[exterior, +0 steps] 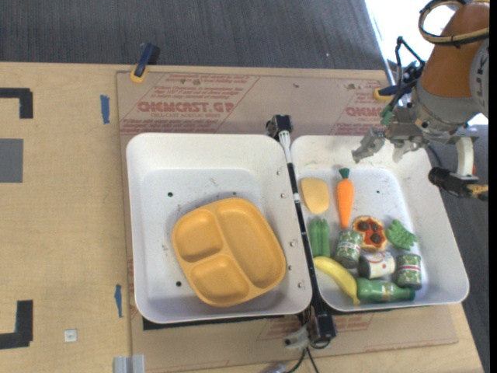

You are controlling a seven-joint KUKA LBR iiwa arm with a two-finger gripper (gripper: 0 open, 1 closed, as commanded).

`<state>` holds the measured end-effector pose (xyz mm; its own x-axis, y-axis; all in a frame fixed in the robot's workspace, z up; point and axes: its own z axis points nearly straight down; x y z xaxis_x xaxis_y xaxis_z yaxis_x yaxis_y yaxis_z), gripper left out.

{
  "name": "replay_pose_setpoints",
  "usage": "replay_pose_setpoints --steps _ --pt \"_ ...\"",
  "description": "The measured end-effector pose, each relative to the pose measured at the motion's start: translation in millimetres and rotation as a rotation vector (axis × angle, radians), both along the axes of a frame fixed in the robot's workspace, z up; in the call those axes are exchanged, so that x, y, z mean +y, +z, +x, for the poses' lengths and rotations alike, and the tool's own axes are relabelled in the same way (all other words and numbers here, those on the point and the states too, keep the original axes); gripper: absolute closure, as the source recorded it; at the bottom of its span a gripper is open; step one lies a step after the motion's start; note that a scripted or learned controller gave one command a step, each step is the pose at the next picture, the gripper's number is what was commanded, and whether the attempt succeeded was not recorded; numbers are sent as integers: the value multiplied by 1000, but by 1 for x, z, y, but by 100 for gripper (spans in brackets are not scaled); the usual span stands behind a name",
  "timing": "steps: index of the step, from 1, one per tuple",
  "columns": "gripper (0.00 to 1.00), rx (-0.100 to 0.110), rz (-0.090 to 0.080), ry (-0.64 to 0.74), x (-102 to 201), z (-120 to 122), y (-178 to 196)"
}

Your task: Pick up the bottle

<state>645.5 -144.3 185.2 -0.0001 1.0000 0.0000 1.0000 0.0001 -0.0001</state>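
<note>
— Gripper [382, 144]?
— Hanging over the far rim of the right bin [454, 264], toward one o'clock of the bin's middle. Fingers [363, 151] spread apart, nothing between them. Grey arm [453, 68] with orange band reaching in from three o'clock.

— Closest below?
— Carrot [344, 196], upright along the twelve-to-six line, green top toward twelve, at seven o'clock from the gripper. Just beside it at nine o'clock, a pale yellow oval piece [314, 195].

— And the bottle?
— Green bottle [384, 291], lying on its side by the bin's near wall, at six o'clock from the gripper and well apart from it. Touching the banana [336, 277] at its nine o'clock end.

— Around that?
— Cans [377, 266] crowded just at twelve o'clock of the bottle, a small pizza [369, 232] beyond them, leafy greens [401, 235] at three o'clock of the pizza, a green pod [318, 236] near the divider.

— Farther out?
— Left bin [147, 169] at nine o'clock, holding a yellow divided tray [227, 250], tilted a little. Both bins on a cardboard sheet [202, 103].
</note>
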Motion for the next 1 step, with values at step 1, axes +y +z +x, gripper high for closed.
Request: replay_pose_setpoints --steps 1 --pt "0 1 0 4 -46 -36 -10"
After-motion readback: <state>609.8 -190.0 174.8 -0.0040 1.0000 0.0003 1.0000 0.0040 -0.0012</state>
